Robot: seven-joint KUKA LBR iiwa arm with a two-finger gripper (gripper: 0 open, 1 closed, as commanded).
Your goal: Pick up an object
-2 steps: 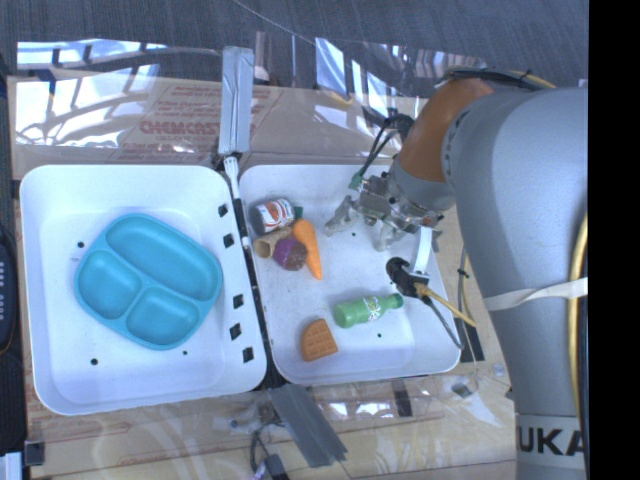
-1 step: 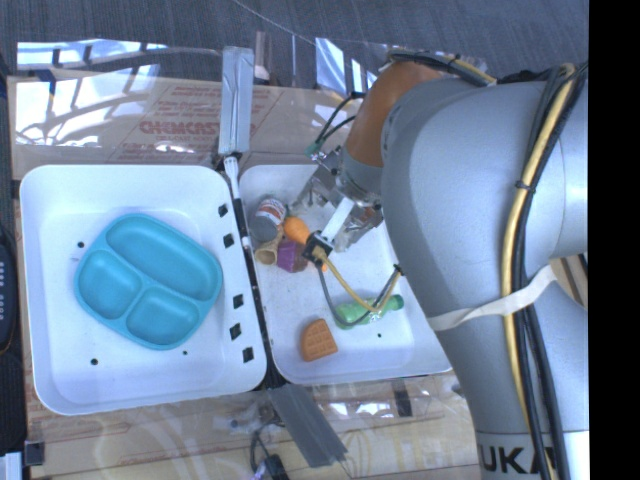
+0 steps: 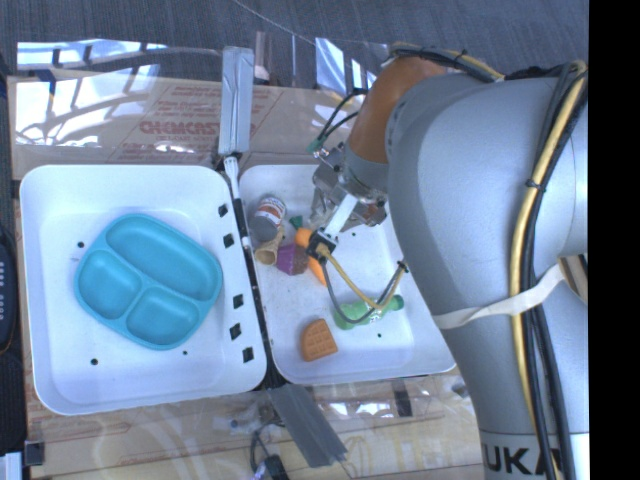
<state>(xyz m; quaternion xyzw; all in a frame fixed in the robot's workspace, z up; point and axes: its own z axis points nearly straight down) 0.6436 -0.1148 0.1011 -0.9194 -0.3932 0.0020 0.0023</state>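
- Caught the gripper (image 3: 330,213) low inside the right bin (image 3: 420,363), upper middle of the frame, amid a cluster of small things; could not tell whether open or closed.
- Saw nothing clearly held; judged the pick not yet made, with grasp and lift both left to do.
- Placed the likeliest targets just beside the gripper, to its lower left: an orange piece (image 3: 303,236), a purple piece (image 3: 291,261) close under it, and a beige cone (image 3: 266,255) and a small tin (image 3: 270,211) nearer the bin's left wall.
- Noted two more lower in the same bin, well apart from the gripper: a green piece (image 3: 350,316) and a brown waffle-like biscuit (image 3: 318,340).
- Found a blue divided plate (image 3: 150,280) lying in the left bin (image 3: 50,368), frame left, far from the action.
- Judged crowding the main hazard, with the clustered items close enough for a closing grip to catch two or nudge one aside.
- Lost the right side of the bin behind the grey arm.
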